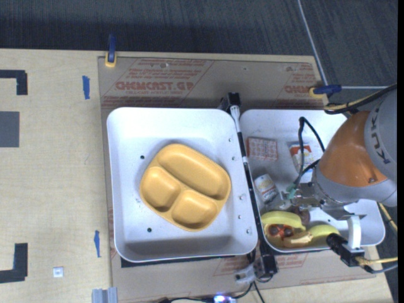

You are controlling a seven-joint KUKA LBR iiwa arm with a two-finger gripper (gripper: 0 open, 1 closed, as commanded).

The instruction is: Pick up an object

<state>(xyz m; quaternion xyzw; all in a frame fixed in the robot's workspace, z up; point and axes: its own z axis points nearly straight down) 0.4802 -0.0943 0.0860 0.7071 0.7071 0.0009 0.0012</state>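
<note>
Yellow plastic dominates the left bin, where a three-compartment tray lies tilted across the middle of the white floor. The right bin sits just beside it, their rims nearly touching, and both rest on a pale wooden surface with a printed cardboard sheet under the far edges of the bins. The grey arm with its orange band reaches in from the right and hangs over the near right part of the right bin. The tool points down toward the near side of that bin, and the wrist covers its tips, so how far it is open cannot be told, nor whether it has hold of anything. A banana lies at the near edge of the right bin, just below and slightly left of the tool, beside a small bowl-like piece holding red and dark bits. A small jar lies to the left of the tool, near the bin's left wall. Farther back, a flat packet with red print and a smaller red and white packet lie well apart from the tool.
</note>
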